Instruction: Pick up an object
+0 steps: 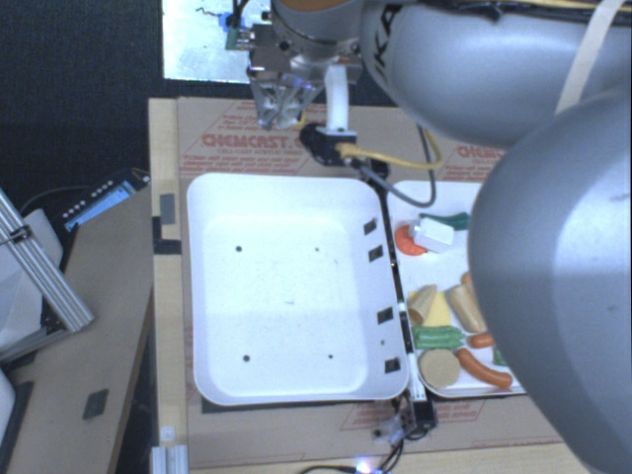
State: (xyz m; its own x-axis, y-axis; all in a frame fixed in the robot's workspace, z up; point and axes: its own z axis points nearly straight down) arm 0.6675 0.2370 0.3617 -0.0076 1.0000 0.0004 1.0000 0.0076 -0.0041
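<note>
My gripper (281, 107) hangs high over the cardboard beyond the far rim of the left bin (202, 294), with nothing seen in it. The grey arm covers much of the right bin (449, 200). In the visible part of that bin lie toy foods: a white block (433, 233) on a red-orange slice (405, 242), a yellow wedge (433, 309), a tan piece (466, 306), a green pod (437, 338), a pale round disc (440, 367) and an orange sausage (484, 368).
A black divider with clips (387, 265) runs between the two bins. A yellow cable (395, 161) loops from the wrist over the divider's far end. Left of the bench stand a metal rail (44, 275) and a blue-striped device (99, 197).
</note>
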